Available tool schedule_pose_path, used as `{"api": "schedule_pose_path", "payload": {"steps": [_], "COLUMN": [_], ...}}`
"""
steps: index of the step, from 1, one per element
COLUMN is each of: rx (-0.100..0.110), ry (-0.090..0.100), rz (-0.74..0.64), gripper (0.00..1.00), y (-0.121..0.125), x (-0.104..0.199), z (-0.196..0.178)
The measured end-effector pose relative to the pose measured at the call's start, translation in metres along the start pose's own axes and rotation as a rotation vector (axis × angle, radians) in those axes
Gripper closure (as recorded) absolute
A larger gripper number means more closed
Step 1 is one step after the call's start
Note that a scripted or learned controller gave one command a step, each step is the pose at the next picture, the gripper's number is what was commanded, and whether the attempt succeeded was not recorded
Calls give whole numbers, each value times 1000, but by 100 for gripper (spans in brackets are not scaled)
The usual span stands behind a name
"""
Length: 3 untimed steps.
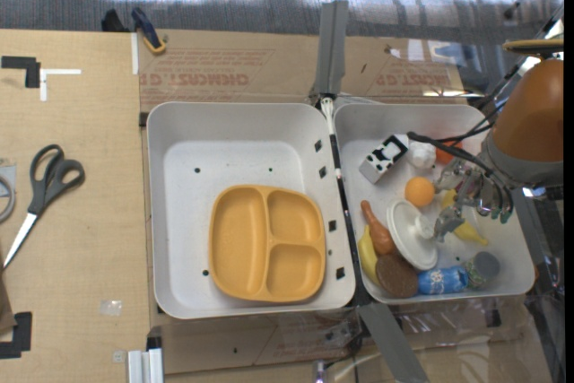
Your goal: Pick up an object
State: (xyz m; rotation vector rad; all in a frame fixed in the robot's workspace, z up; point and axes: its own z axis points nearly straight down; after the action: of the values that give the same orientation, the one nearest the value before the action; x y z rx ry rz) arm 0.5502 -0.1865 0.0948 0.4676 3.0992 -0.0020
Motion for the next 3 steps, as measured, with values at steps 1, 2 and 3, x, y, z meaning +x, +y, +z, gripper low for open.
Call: {"api": "schedule_pose_path", "payload": {"steps": [1,2,3], "rx": [1,1,2], "ry": [5,5,1], "rz": [113,300,296], "gripper": [0,0,100], "y": [36,-2,-2], "x": [-47,-8,-10], "z": [2,2,-8]}}
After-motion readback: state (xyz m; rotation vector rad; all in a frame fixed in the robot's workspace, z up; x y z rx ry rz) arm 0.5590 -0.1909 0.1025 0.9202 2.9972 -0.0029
